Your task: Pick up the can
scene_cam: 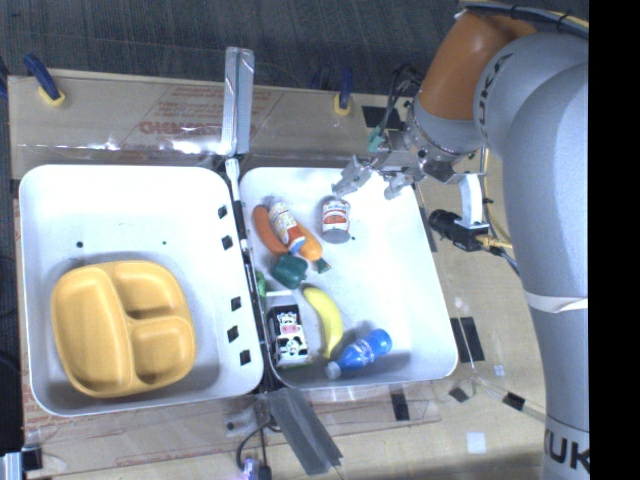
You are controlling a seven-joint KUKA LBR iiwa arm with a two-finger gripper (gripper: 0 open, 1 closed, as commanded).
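Left bin (40,268), lower left of frame: yellow divided tray (122,326). Right bin (430,298), centre: orange bottle (285,230), green thing (290,270), banana (324,318), milk carton (288,334), blue bottle (360,353) w/ the rest. The can (336,218) stands upright nr the bin's top, axis vertical, apart from the bottle. My pincer (375,180) hangs upper right of it, fingers spread, nothing btwn them. So can lies just down-left of me; next move, I'd judge, shift that way & drop.

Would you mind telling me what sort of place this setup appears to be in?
Most likely a robotics lab bench for pick-and-place trials: two white bins taped onto a board, toy groceries such as a can and a banana, and a KUKA arm whose hand hovers above them.
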